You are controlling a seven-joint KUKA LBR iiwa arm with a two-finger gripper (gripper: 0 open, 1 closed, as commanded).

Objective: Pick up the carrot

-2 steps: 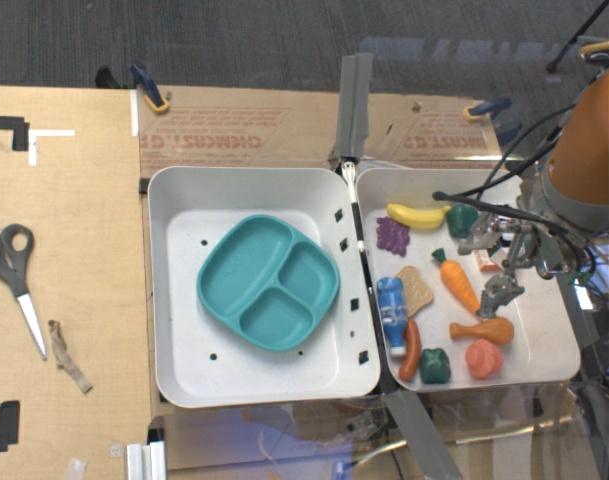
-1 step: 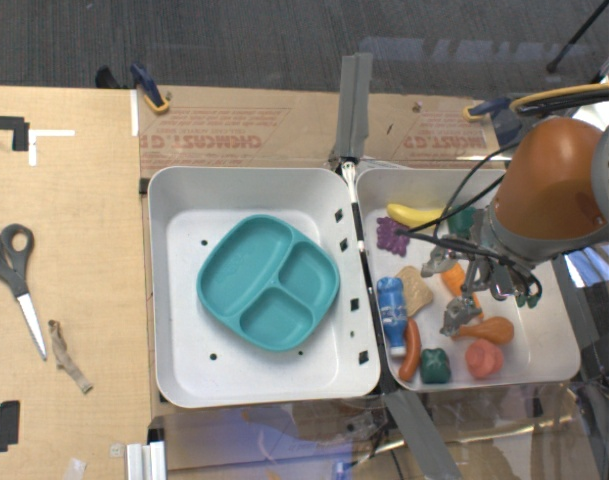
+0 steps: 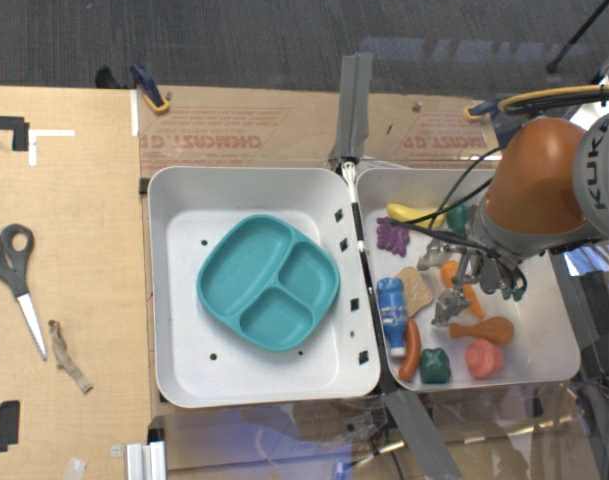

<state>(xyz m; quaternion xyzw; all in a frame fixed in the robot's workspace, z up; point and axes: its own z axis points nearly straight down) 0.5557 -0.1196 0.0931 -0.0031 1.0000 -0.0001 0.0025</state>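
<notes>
Jaws were seen closed on the carrot (image 3: 466, 298), the gripper (image 3: 460, 293) lowered into the right bin (image 3: 559, 363). An orange length of carrot was noted between the fingers, its tip slanting down-right toward a chicken drumstick (image 3: 481, 330). Just left, a cracker (image 3: 417, 288) was lying.

A pale wooden bench top (image 3: 64, 258) marked with black tape corners (image 3: 9, 133) meets a dark grey carpeted floor (image 3: 234, 18) along its far edge, where a flattened brown cardboard sheet (image 3: 244, 128) printed with red lettering lies under even indoor light
</notes>
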